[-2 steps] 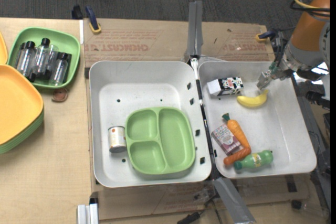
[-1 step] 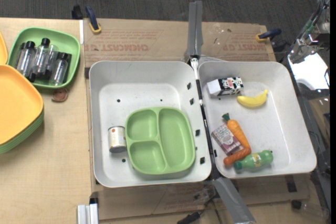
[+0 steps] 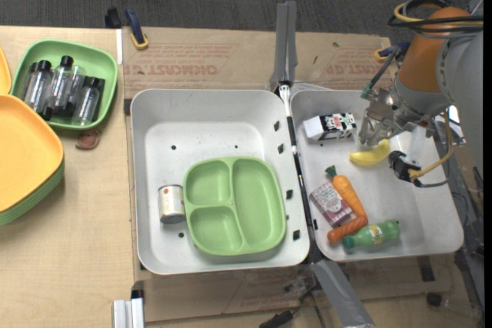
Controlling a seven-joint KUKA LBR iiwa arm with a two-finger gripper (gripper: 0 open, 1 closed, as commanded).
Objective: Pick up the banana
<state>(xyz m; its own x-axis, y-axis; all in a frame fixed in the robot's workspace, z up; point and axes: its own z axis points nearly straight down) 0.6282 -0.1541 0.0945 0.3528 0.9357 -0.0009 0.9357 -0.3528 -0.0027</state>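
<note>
The banana [image 3: 370, 156] lies in the right-hand bin [image 3: 430, 242], toward its upper middle, yellow and curved, resting on the bin floor. The gripper [image 3: 375, 136] stands directly over the banana's upper end, fingers pointing down and reaching to it; whether they are spread or closed, and whether they have any grip on the fruit, cannot be made out from this angle. The grey arm [image 3: 461, 65] with its orange band [image 3: 421, 61] comes in from the right.

Just left of the gripper sits a small white carton [image 3: 330, 126] with dark print. Below the banana lie a carrot [image 3: 346, 194], a pink packet [image 3: 329, 203] touching it, and a green bottle [image 3: 372, 235] on its side near the front wall.

The left-hand bin [image 3: 154, 119] holds a green divided tray [image 3: 231, 205] and a small can [image 3: 171, 203] lying just beside the tray's left edge.

On the bench to the left, a green dish [image 3: 100, 61] carries several dark-capped bottles [image 3: 63, 91], next to a stack of orange plates [image 3: 27, 161].
</note>
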